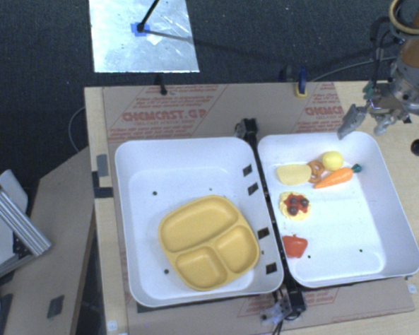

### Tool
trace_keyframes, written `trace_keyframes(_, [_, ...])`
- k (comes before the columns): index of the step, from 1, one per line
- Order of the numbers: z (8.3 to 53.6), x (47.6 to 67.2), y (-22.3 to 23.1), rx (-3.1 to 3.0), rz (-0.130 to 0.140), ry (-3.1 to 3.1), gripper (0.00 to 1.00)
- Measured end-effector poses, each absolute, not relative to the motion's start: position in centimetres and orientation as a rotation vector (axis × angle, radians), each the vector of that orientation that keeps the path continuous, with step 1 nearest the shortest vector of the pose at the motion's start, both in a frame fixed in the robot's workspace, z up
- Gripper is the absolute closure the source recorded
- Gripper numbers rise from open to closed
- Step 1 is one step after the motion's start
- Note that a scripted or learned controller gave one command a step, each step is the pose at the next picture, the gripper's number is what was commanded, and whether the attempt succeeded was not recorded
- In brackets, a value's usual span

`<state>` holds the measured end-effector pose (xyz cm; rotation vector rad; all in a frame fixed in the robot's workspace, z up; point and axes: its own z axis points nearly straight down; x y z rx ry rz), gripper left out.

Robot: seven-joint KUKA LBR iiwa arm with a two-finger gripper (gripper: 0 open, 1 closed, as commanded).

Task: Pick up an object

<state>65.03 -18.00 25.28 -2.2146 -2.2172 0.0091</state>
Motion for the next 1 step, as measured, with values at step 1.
trace_keyframes(1, [26.06,65.24,-17.95,-2.219,-0.001,-2.227,0.00])
